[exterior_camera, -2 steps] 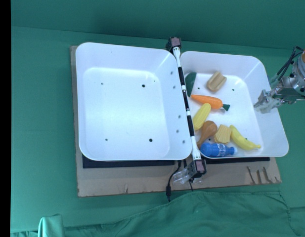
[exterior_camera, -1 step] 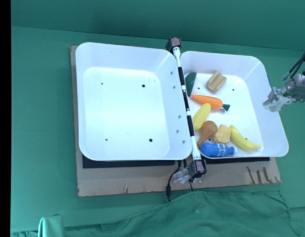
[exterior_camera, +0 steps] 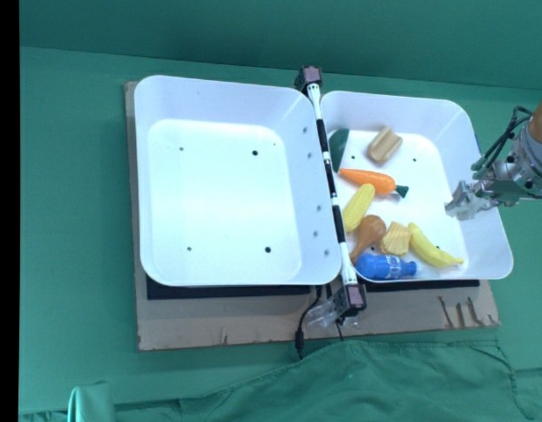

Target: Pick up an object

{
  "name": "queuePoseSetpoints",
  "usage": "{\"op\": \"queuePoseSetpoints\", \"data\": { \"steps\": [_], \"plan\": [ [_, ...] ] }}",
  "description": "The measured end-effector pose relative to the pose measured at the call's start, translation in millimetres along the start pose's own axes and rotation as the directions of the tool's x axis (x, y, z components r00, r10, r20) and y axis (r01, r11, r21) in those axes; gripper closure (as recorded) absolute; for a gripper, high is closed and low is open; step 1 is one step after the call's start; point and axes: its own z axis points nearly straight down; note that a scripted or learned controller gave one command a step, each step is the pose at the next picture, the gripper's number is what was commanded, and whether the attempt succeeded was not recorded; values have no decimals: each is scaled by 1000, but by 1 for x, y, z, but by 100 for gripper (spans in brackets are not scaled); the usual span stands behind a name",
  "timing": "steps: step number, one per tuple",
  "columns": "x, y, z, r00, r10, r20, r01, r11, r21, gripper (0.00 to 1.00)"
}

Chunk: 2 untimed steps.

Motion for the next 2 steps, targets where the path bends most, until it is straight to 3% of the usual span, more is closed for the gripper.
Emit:
{"op": "queuePoseSetpoints", "data": {
  "steps": [1, 2],
  "plan": [
    [0, 3, -25, 1000, -3, 3, 3, 1000, -9, 100],
    [36, 13, -51, 1000, -7, 2, 7, 1000, -11, 100]
  ]
}}
